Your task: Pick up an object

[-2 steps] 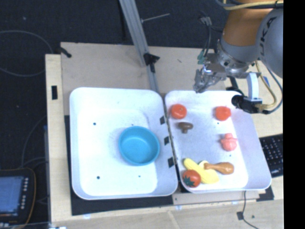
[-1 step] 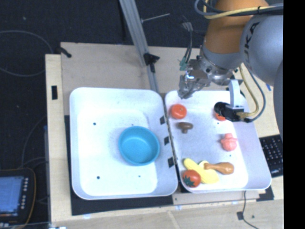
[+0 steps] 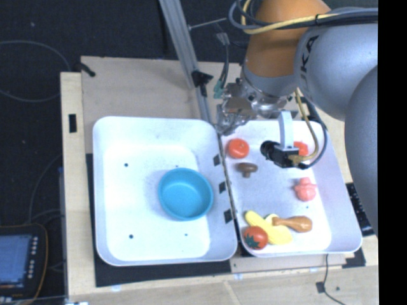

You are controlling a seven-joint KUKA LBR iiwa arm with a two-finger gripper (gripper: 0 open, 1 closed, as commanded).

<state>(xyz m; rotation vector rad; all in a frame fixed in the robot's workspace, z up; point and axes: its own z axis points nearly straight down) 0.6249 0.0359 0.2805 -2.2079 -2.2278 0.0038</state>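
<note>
My gripper (image 3: pixel 227 124) hangs over the far left corner of the right bin (image 3: pixel 331 237), just above and left of an orange round fruit (image 3: pixel 238 148). Below that fruit lies a small brown mushroom-shaped piece (image 3: pixel 247 168). A pink object (image 3: pixel 306 189) rests toward the right side. At the near edge sit a yellow banana-like piece (image 3: pixel 268 228), a red tomato (image 3: pixel 255 237) and a brown drumstick (image 3: pixel 294 222). A red item (image 3: pixel 300 149) peeks out behind a black part of the arm (image 3: pixel 280 152).
The left bin (image 3: pixel 121 132) holds a blue bowl (image 3: pixel 184 193) near its middle. A grey metal bar (image 3: pixel 181 43) slants down from the top to the divide between the bins. The large grey arm with its orange band (image 3: pixel 280 24) covers the upper right.
</note>
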